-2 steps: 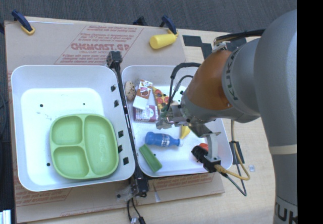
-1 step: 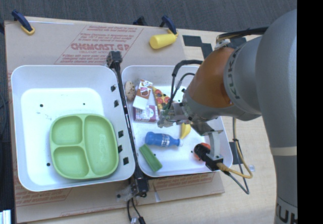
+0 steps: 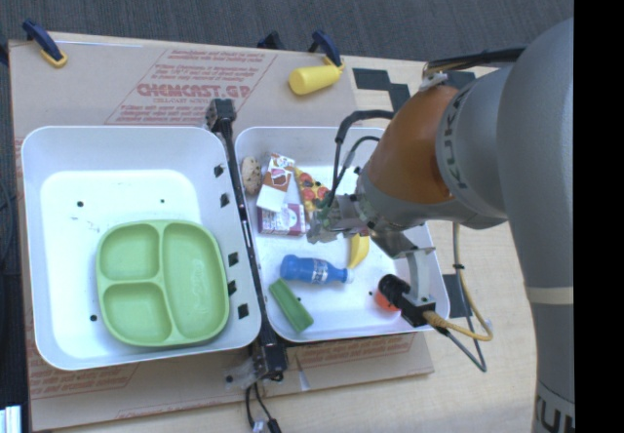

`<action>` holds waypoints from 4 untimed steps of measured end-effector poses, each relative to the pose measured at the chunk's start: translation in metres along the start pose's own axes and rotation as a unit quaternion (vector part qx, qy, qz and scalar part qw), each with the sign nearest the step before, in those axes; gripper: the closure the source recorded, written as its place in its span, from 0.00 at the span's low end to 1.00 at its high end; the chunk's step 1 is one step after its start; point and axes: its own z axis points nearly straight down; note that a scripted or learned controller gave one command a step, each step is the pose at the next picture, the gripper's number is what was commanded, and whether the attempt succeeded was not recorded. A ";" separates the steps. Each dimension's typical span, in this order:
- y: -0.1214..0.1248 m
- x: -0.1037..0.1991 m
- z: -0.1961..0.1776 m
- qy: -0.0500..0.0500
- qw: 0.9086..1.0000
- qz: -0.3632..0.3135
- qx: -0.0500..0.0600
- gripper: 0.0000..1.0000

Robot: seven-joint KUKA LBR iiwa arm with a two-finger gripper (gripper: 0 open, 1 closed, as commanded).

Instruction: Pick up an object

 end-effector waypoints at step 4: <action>0.006 0.000 -0.041 0.000 1.000 -0.008 -0.003 1.00</action>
